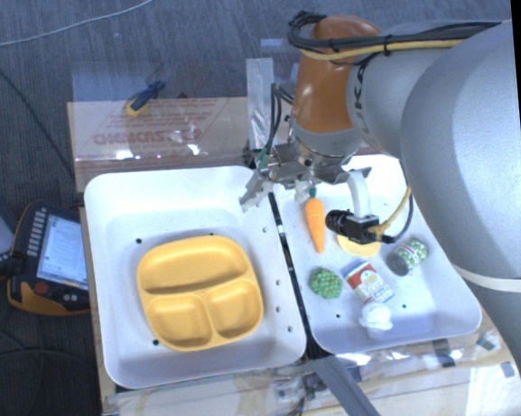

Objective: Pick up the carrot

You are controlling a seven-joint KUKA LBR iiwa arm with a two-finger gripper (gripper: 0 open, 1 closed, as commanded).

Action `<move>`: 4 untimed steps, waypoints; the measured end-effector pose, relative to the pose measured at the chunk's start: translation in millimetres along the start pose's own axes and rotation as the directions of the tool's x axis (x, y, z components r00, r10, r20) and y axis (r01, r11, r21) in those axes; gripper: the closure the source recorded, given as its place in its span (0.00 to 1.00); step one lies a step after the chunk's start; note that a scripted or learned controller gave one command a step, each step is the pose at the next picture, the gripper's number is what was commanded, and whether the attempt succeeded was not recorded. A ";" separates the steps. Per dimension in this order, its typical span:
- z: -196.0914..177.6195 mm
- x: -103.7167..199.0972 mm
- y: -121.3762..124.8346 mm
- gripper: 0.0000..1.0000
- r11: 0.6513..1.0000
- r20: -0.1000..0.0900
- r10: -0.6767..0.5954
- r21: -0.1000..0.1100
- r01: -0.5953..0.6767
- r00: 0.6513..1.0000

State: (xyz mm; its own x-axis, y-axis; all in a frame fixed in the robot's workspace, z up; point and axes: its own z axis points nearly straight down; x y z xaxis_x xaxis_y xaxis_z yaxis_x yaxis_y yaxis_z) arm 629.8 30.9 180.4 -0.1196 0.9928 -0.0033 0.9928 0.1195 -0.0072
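One yellow sectioned plate (198,290) with three compartments lies in the left bin (111,261). In the right bin (451,308), one carrot (315,223) lies lengthwise, green top toward twelve o'clock, tip toward six, just beside the dividing wall. The gripper (305,173) hangs at the carrot's twelve o'clock, close above its top; whether its jaws are open or closed I cannot tell, and nothing shows between them. The carrot looks light, stiff and smooth, likely a toy; the thick upper body seems the safest place to grip, across its width. At its five o'clock lie one green ball (325,283), one small carton (369,283), one white lump (376,316) and one green can (409,256).
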 end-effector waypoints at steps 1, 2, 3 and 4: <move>-5.4 0.2 -0.3 1.00 1.000 0.001 -0.001 0.007 0.001 1.000; -5.3 0.1 -0.4 0.00 1.000 0.001 -0.001 0.007 0.001 1.000; -91.7 13.9 40.3 0.00 0.985 0.002 0.171 -0.002 -0.171 0.985; -131.5 -60.2 3.2 0.00 0.997 0.002 0.083 -0.002 -0.083 0.997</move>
State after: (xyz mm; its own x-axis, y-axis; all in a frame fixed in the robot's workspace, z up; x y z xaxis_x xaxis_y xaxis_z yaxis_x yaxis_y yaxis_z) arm 641.0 -28.0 312.1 -0.0372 0.9993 -0.0063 0.9993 0.0372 -0.0053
